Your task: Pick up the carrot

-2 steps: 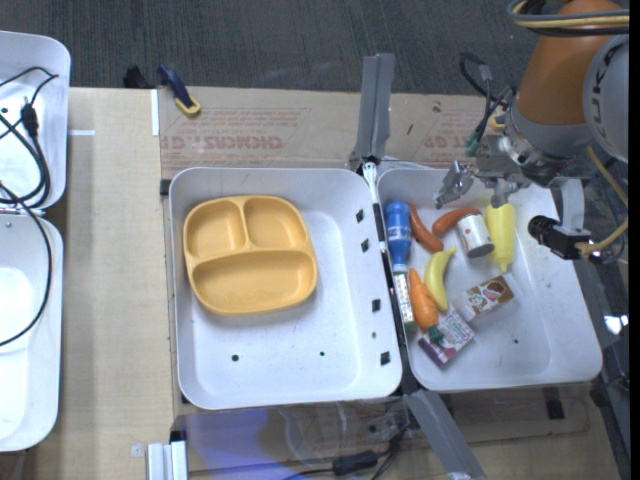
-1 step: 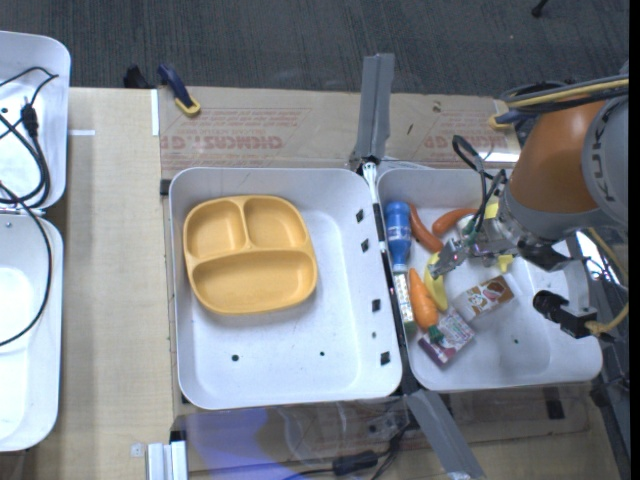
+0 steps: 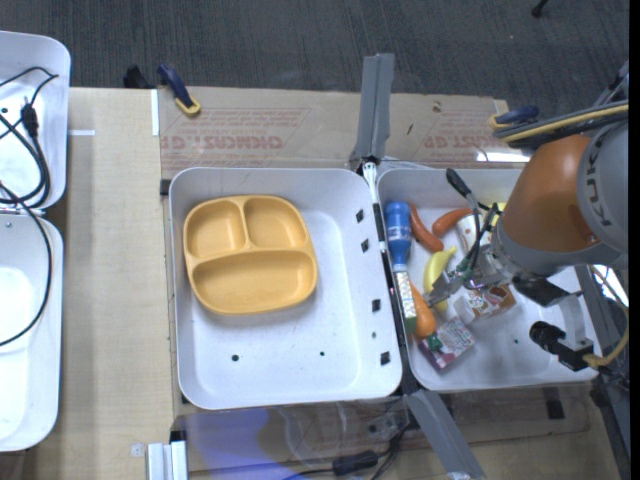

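While I look down over both bins, the small orange tapered carrot (image 3: 424,318) lies in the right white bin (image 3: 520,363), hard against its left wall, lower centre-right of the frame. Its thin end points up toward a long printed tube with a blue cap (image 3: 399,253) lying along the same wall. A crumpled pink and green wrapper (image 3: 448,340) sits just below and right of the carrot, nearly touching it. A yellow banana-shaped toy (image 3: 438,268) and a curved red-orange sausage shape (image 3: 432,230) lie above it. The two-finger gripper (image 3: 462,276) sits low among this clutter, just right of the carrot; I cannot tell how it stands. The grey arm with its orange band (image 3: 548,208) covers the bin's upper right. The lower right floor of that bin shows bare white. The left white bin (image 3: 290,368) holds a yellow three-compartment plate (image 3: 250,253), upper left.
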Controlling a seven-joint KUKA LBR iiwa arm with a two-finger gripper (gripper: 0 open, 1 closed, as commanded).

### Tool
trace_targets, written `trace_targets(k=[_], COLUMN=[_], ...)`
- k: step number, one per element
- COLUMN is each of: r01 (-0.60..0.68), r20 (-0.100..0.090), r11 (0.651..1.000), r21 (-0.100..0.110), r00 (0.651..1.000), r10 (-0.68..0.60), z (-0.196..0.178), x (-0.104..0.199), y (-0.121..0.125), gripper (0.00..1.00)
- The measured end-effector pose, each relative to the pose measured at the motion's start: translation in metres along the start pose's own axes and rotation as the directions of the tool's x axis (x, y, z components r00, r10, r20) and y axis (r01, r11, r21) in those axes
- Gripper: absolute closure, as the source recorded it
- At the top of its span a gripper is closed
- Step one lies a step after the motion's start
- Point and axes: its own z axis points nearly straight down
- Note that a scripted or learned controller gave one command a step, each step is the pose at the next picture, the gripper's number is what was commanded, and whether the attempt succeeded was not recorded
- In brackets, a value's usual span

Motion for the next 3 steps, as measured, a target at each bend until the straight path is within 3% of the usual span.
trace_targets(k=[1, 2, 3], r01=[-0.001, -0.002, -0.333], r20=[-0.004, -0.001, -0.003], r11=[1.0, 1.0, 0.943], r21=[0.005, 0.004, 0.012], r00=[1.0, 1.0, 0.943], r10=[0.001, 0.003, 0.333], z=[-0.006, -0.007, 0.005], x=[0.001, -0.001, -0.001], y=[0.0, 0.0, 0.02], gripper=[1.0, 0.0, 0.0])
